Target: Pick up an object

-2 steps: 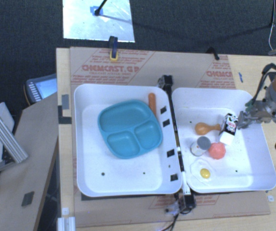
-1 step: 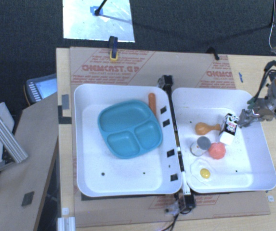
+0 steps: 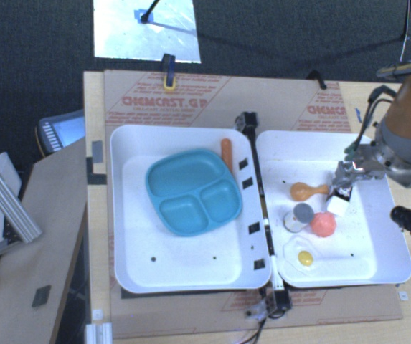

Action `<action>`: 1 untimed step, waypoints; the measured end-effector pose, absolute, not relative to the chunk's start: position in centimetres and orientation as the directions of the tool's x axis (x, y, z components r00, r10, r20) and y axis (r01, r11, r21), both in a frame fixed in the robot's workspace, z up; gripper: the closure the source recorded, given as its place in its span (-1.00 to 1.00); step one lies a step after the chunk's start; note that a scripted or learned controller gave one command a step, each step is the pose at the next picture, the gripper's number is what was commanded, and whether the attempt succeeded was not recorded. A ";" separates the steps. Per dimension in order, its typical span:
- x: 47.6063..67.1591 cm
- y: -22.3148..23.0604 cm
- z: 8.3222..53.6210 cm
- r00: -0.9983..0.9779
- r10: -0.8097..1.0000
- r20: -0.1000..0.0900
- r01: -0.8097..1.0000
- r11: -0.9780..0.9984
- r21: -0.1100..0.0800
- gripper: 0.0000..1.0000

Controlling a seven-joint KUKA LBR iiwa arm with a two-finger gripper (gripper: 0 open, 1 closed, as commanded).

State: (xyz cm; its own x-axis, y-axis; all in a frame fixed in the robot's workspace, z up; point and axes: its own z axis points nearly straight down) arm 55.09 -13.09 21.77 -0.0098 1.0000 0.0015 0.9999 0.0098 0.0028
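The right bin (image 3: 377, 264) holds an orange pear-shaped toy (image 3: 308, 190), a small grey and white cylinder (image 3: 299, 216), a pink ball (image 3: 323, 224), a white block (image 3: 337, 205) and a fried-egg toy (image 3: 303, 255). My gripper (image 3: 345, 180) hangs over the right bin, right of the orange toy and just above the white block. Its black fingertips point down at the block's upper end. I cannot see whether anything is between them.
The left bin (image 3: 130, 264) holds a blue divided plate (image 3: 193, 190) and an orange carrot-like stick (image 3: 227, 154) by its right wall. A black divider with clips (image 3: 255, 192) runs between the bins. The grey arm (image 3: 406, 120) enters from the right.
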 end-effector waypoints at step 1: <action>55.6 -7.3 22.4 -0.011 1.000 0.002 1.000 0.011 0.003 1.00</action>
